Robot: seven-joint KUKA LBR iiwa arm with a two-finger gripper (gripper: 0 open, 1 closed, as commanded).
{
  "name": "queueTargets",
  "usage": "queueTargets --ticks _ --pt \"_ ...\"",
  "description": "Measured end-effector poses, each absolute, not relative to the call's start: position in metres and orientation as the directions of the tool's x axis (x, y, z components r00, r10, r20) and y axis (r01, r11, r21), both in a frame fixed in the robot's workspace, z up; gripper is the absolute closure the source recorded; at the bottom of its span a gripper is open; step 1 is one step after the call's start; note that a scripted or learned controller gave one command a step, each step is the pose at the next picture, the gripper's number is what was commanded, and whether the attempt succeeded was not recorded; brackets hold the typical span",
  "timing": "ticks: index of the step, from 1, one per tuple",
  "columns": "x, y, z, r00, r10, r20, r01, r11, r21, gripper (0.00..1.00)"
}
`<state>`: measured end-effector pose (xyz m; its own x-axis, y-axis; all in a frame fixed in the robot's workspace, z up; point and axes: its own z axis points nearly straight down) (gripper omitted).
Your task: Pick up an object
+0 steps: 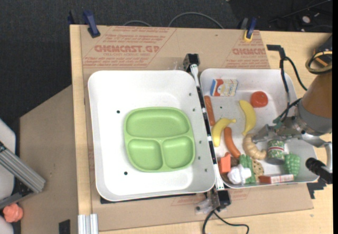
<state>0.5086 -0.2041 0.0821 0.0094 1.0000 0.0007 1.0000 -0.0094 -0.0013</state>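
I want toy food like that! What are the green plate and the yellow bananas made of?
The green plate looks like moulded plastic: one even colour, three rounded compartments, a soft matte sheen. The two bananas also look like plastic, since their yellow is smooth and uniform with no spots or bruises, though the picture is too coarse to rule out rubber or foam.

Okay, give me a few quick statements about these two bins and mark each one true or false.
1. The green tray sits in the left bin. True.
2. The two bananas lie on the green tray. False: they lie in the right bin.
3. The tool is over the right bin. True.
4. The orange round object is outside both bins. False: it is inside the right bin.
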Motion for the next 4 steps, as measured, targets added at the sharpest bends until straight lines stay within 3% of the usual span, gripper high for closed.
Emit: queueTargets --ticks 1,2,3,4 --pt "0.593 -0.195 0.1 -0.005 1.0 -0.003 1.0 0.005 0.008 0.0" --pt "0.67 -0.173 0.085 -0.006 1.0 -0.002 1.0 0.006 0.008 0.0" --pt "0.627 -0.172 0.085 0.001 1.0 0.001 1.0 -0.001 -0.004 0.0" --pt "0.631 -0.172 0.098 -0.002 1.0 -0.002 1.0 0.002 0.006 1.0"
